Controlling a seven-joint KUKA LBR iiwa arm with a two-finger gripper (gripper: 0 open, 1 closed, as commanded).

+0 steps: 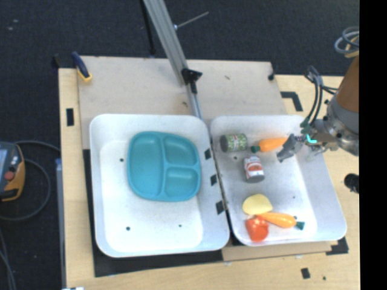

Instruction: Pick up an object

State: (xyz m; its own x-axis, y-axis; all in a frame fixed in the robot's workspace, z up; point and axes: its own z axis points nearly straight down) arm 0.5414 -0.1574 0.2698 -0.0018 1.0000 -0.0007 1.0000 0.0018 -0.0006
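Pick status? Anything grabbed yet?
Done: nothing lifted. The green can, carrot, small can, yellow piece, red piece and second carrot all lie in the right bin.
In hand: nothing visible; the gripper sits beside the upper carrot.
Left: the grasp and the lift.
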